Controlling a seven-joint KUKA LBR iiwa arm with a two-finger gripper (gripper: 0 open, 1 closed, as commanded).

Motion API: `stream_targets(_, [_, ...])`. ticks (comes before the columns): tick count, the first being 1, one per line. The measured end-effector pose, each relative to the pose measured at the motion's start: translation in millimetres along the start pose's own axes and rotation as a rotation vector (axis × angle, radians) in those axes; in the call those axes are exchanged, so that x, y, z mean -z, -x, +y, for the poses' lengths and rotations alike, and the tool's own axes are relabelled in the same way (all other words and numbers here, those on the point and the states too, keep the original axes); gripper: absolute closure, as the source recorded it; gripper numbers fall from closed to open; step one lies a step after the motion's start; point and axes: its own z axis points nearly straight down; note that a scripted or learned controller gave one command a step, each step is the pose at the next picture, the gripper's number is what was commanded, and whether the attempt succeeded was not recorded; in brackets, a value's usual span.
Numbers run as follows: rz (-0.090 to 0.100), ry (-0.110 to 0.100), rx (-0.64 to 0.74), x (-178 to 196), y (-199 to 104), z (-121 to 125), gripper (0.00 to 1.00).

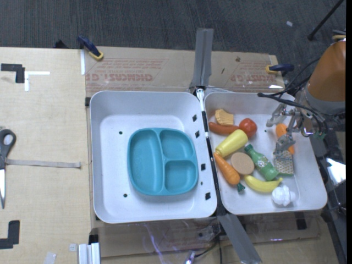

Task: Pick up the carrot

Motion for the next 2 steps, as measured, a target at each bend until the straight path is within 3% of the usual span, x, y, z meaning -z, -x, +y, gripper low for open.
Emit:
stream_targets(1, [-0.003,0.001,-0.001,11,1,0,1.0])
stream_targets(2, [0.009,0.002,0.07,50,-12,73,1.0])
